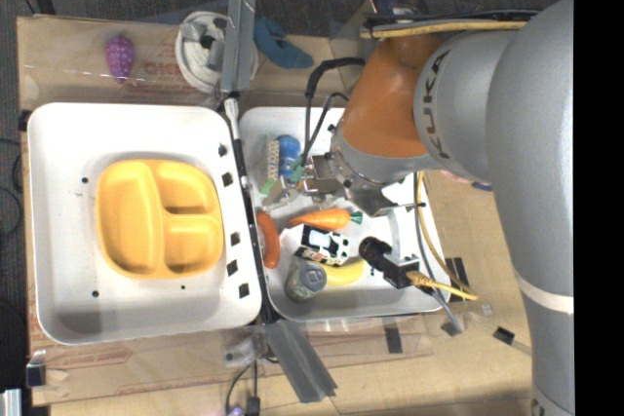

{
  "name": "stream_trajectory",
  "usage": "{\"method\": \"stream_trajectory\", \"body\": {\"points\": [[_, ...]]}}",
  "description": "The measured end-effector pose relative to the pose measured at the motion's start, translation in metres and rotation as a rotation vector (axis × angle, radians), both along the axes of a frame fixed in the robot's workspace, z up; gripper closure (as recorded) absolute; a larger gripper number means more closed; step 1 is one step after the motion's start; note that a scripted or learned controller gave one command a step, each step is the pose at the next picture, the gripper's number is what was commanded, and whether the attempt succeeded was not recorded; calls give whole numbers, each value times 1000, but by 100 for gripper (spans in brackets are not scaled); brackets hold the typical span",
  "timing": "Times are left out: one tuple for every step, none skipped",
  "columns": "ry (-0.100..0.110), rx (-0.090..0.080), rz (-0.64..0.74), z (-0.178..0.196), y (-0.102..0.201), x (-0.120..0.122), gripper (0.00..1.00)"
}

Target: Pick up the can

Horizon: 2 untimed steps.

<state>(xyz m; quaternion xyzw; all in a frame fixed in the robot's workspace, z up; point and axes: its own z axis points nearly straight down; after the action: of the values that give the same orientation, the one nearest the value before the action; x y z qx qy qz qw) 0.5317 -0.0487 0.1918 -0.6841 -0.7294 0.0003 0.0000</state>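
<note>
The can stands near the front left corner of the right bin, its grey round top facing up. A yellow banana lies against its right side. My gripper reaches in from the right and sits over the bin's left middle, well behind the can and apart from it. Just behind the gripper lies a blue-and-white object, and an orange carrot lies just in front of it. The arm's body hides the back right part of the bin.
A red-orange item lies along the right bin's left wall, and a black-and-white packet sits between carrot and banana. The left bin holds a yellow compartment tray. Behind the bins are a purple object, a white roll and a blue item.
</note>
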Motion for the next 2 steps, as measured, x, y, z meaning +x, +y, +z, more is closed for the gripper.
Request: {"method": "stream_trajectory", "body": {"points": [[4,1,31,-1,-28,48,0],[4,2,116,-53,-56,4,0]]}}
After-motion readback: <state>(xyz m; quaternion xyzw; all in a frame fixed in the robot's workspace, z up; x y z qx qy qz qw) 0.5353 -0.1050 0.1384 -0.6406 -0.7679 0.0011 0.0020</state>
